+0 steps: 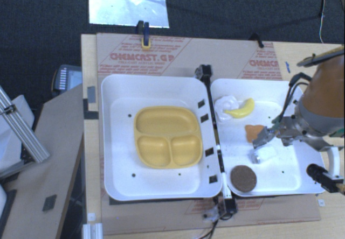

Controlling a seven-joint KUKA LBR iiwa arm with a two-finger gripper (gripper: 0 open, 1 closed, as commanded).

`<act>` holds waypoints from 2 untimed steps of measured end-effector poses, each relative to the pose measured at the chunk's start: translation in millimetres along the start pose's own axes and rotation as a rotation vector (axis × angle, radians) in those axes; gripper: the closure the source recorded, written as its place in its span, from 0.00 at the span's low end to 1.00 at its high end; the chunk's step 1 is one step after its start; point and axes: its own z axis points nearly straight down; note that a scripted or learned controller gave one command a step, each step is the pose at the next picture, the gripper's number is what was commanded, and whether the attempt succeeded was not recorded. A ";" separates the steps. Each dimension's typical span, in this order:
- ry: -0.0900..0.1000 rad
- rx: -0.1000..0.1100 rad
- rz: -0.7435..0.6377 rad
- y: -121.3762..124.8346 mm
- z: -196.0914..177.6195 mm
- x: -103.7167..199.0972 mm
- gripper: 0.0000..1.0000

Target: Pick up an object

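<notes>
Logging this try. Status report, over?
End effector low in right bin, nothing seen in its grip. Banana, orange piece, brown disc lie loose. Yellow tray in left bin.

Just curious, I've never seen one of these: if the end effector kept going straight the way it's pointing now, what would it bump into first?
Probably the white floor of the right bin. The end effector points down and leftward, just below the orange piece; depth is hard to judge.

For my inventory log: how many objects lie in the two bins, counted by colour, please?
Yellow: 2, the divided tray and the banana
Orange: 1, the orange piece
Brown: 1, the round disc
White: 1, the crumpled white item
Total: 5
</notes>
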 end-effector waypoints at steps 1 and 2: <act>-0.002 -0.013 -0.003 3.0 -6.5 0.2 0.00; -0.001 -0.010 -0.002 13.5 42.2 -0.4 0.00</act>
